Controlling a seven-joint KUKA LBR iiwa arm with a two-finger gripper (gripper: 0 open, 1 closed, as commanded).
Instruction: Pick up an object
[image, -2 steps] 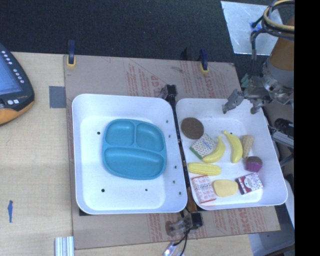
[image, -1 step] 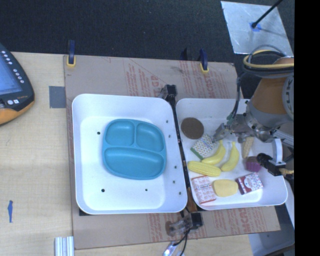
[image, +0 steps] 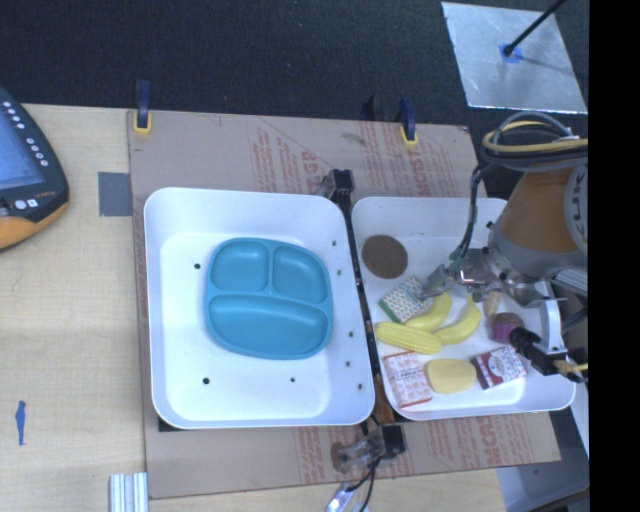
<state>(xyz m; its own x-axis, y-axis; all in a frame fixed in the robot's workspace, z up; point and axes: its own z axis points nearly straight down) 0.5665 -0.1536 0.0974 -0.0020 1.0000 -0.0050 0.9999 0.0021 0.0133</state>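
Nearest, a pale yellow oval block lies in the right white bin. Beyond it, yellow plastic bananas lie just under my pincer; its state I cannot tell. Left bin holds a blue divided plate.

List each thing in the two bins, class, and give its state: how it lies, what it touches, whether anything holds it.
blue divided plate: flat, alone in the left bin.
brown disc: flat, apart.
bananas: lying, touching the corn.
corn: lying flat.
yellow block: flat, between two packets.
red-and-white packet: flat.
pincer: low over the right bin, nothing seen held.
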